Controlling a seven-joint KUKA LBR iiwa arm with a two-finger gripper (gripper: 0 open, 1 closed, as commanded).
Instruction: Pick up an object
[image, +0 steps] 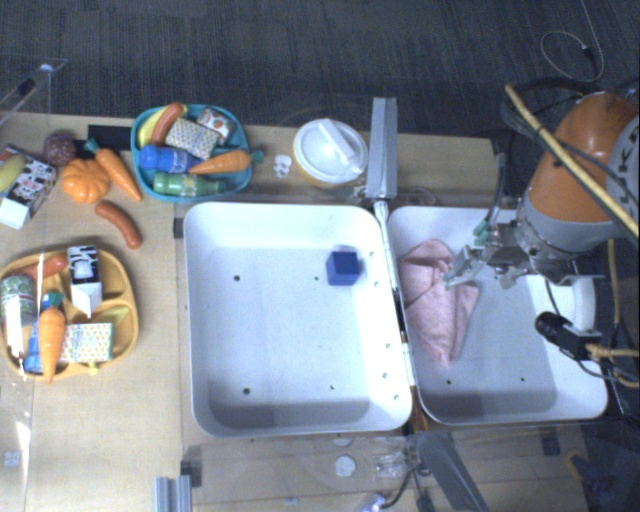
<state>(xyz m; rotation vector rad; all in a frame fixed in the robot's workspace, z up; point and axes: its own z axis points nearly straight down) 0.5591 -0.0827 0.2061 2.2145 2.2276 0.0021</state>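
Observation:
A crumpled pink cloth (428, 298) lies in the left half of the right bin (520, 385), running from near the top wall down to mid-bin. My gripper (468, 268) reaches in from the right and sits at the cloth's upper right edge, touching or just above it. A small blue cube (343, 266) rests in the upper right part of the left bin (250, 380), apart from the gripper.
The arm's grey body and orange band (585, 150) hang over the right bin's top right. Outside the bins are a white lidded bowl (328, 150), a blue bowl of toy food (190, 150), a yellow tray of toy food (65, 310), and loose toy vegetables (100, 185).

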